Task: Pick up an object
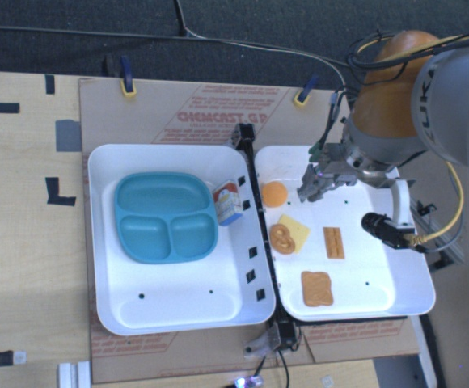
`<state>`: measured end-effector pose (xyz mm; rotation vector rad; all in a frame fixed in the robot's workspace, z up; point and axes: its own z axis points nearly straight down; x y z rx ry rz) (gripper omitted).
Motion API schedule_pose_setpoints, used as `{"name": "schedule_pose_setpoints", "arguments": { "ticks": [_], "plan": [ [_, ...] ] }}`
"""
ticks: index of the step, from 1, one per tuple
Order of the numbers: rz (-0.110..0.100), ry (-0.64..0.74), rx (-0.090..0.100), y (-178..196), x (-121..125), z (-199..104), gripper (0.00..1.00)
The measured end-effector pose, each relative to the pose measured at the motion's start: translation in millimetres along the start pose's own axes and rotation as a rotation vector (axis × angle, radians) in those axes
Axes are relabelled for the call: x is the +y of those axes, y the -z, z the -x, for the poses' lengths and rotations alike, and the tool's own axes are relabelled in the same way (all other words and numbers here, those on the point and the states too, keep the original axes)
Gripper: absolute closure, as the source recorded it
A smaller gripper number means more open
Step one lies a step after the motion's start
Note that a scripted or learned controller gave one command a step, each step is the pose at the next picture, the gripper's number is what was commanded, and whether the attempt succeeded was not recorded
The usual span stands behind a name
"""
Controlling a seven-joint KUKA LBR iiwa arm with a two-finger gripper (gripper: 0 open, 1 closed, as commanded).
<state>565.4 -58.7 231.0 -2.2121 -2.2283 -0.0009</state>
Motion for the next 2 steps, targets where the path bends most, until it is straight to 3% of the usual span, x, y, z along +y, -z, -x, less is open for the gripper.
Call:
{"name": "schedule_pose_setpoints", "arguments": {
  "ticks": [2],
  "plan": [
    [-0.002,-0.002,-0.001,-13,-5,-107,1.00]
  ]
}}
